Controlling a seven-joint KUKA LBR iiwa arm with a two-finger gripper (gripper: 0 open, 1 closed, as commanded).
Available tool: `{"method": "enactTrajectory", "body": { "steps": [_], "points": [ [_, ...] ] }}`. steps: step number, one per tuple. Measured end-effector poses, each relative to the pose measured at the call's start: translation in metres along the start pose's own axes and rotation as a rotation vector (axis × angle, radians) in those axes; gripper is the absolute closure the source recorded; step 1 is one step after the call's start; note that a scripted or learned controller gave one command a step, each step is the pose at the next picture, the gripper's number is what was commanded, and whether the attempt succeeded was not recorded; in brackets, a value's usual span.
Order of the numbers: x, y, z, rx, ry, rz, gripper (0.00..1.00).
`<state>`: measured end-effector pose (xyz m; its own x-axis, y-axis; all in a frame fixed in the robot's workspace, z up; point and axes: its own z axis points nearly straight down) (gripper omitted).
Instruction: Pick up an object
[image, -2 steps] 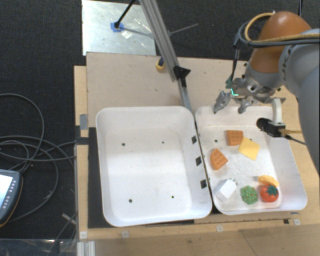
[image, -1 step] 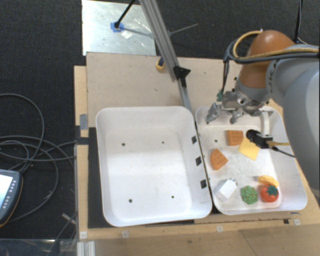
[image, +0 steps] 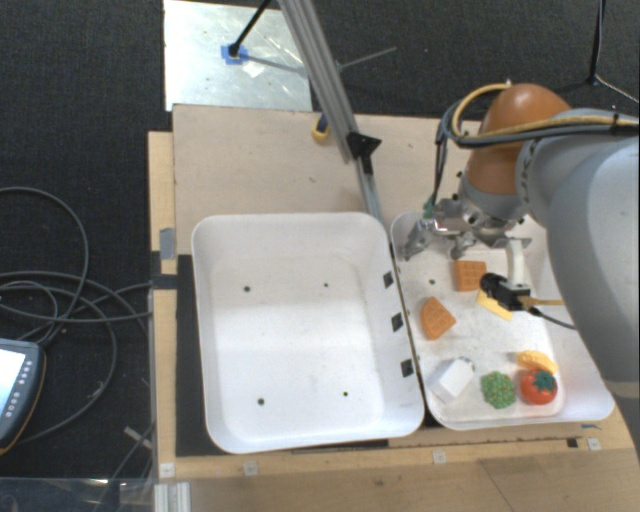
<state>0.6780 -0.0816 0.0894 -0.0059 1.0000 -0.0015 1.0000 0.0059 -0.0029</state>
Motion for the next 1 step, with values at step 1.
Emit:
{"method": "enactTrajectory", "body": {
  "steps": [1],
  "points": [
    [0.0, 0.0017, -0.0137, -0.006, -0.001, -0.003, 1.0]
  ]
}}
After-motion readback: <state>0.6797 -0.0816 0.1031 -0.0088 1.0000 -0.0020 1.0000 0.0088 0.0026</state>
